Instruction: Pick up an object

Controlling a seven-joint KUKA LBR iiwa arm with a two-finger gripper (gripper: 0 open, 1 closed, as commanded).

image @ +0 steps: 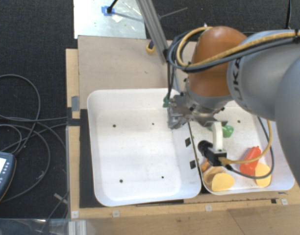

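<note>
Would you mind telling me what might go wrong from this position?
The gripper sits near the ridge between the left bin and the right bin, so descending could strike a rim. The yellow pieces and orange piece crowd the right bin's near edge, so a grasp may nudge neighbours. Cables on the wrist could snag.

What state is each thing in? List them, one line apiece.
Left shallow white plastic bin: flat on the bench, level.
Right shallow white plastic bin: flat on the bench, holding small items.
Orange cone-shaped piece: lying tilted in the right bin.
Yellow round disc: lying flat in the right bin.
Small green piece: resting in the right bin.
End effector: low over the divide between the bins; nothing seen held.
</note>
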